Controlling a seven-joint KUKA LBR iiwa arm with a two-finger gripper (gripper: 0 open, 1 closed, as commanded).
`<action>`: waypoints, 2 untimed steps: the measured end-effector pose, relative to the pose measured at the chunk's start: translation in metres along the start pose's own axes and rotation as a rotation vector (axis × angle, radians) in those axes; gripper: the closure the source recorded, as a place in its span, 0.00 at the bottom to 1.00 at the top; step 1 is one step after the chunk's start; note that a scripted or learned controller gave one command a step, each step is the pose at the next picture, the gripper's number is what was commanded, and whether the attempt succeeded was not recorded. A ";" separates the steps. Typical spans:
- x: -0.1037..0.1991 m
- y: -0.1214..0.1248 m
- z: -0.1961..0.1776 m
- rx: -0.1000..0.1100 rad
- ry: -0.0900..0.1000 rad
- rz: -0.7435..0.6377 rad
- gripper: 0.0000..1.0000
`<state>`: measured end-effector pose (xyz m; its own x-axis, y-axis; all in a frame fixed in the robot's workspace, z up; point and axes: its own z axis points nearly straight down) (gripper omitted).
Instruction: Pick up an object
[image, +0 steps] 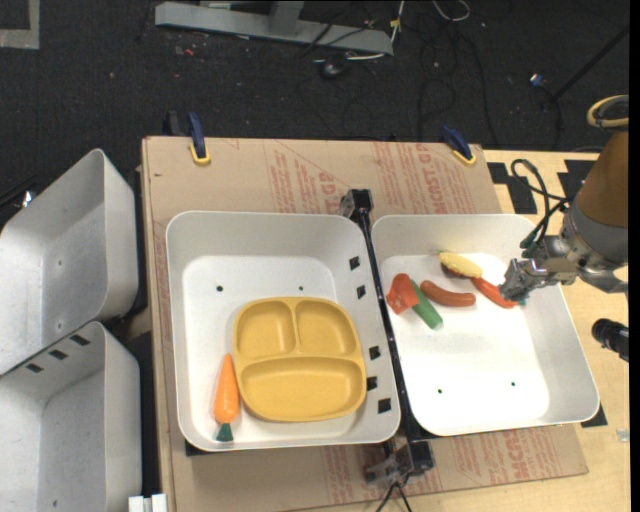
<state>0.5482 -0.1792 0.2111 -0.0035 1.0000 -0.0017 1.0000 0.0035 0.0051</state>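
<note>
Two-finger gripper (520, 283) low at right bin's (500, 400) right side, finger state unclear. Thin orange-red plastic piece (493, 292) just beside tip. Risk: slim, flat target slips; crowded sausage (448, 294) nearby nudged.

A yellow divided plate (300, 358) sits beside a toy carrot (227, 393).

Left bin (190, 300): we see a yellow plate (299, 358) and a carrot (226, 392).
Right bin (520, 400): we see the end effector (520, 281) beside an orange strip (495, 293).
</note>
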 end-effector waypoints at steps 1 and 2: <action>-0.004 0.009 -0.059 -0.002 -0.001 0.000 1.00; 0.054 0.011 -0.045 0.006 0.003 -0.004 1.00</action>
<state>0.5583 -0.1250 0.2561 -0.0077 1.0000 0.0016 1.0000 0.0077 -0.0012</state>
